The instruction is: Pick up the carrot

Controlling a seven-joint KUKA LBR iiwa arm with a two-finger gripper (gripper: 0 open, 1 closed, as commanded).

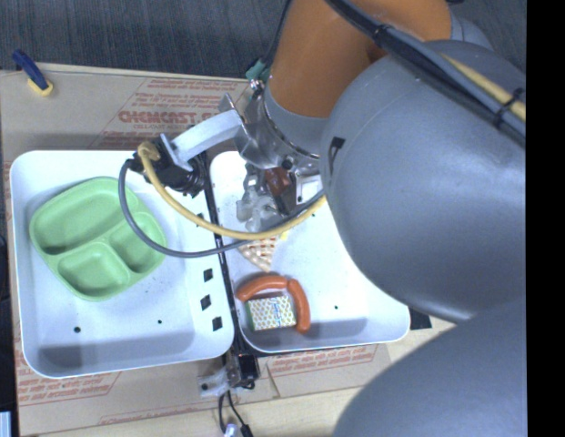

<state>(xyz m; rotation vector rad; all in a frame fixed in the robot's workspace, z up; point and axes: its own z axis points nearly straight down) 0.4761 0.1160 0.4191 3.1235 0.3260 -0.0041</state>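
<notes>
Roughly, by label:
End effector [261, 197]: low over the far part of the right bin, close to the divide between the bins; metal and dark parts, glossy; open or closed, cannot tell, no object seen between the fingers.
Arm [418, 180]: bulky grey shell, smooth and rounded, orange band above the wrist; covers the right bin's right side.
Right bin [355, 330]: shallow, white, smooth plastic with rounded corners; holds the carrot, a small block and a tan patterned piece.
Carrot [296, 294]: in the right bin, nearer the camera than the end effector, well apart from it; orange, curved into an arch, smooth; wraps around the top of the small block.
Small block [271, 312]: just under the carrot's arch, touching it; squarish, speckled pale face with blue and yellow marks.
Tan patterned piece [262, 250]: between end effector and carrot; criss-cross texture, partly hidden.
Left bin [45, 344]: left of the end effector; white, shallow; holds a green tray.
Green tray [95, 235]: light green, matte, rounded, three compartments.
Cables [173, 235]: one yellow, one dark, looping from the end effector over the left bin.
Desk [109, 98]: brown cardboard surface with red print.
</notes>
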